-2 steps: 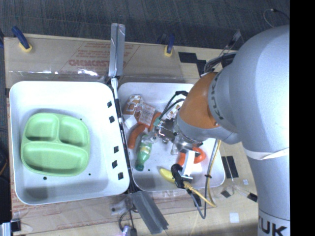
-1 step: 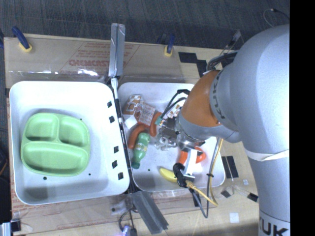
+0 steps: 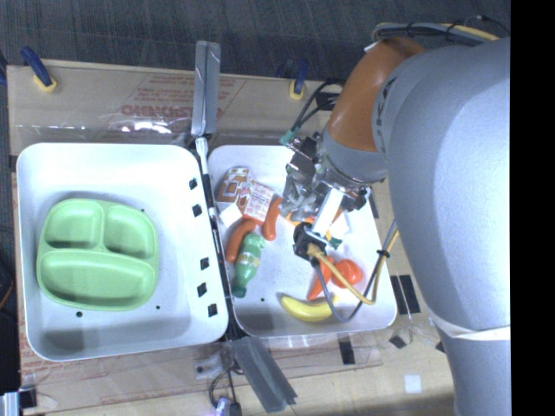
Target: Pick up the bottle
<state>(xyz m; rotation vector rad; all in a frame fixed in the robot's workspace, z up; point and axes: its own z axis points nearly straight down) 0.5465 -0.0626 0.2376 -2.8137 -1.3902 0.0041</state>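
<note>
The bottle [image 3: 246, 263] is small and green with a pale label. It lies on its side in the right bin [image 3: 270, 271], close to the bin's left wall, cap toward the front. My gripper [image 3: 297, 203] hangs over the middle of that bin, up and to the right of the bottle and apart from it. Its tip sits right beside an orange sausage-shaped piece [image 3: 271, 218]. Nothing shows between the gripper and the bottle but bare bin floor.
An orange carrot [image 3: 235, 240] touches the bottle's upper end. Two snack packets [image 3: 246, 191] lie at the back of the right bin. A banana [image 3: 305, 308] and a red-orange pepper [image 3: 343, 272] lie at its front right. The left bin [image 3: 173, 306] holds a green divided plate [image 3: 97, 253].
</note>
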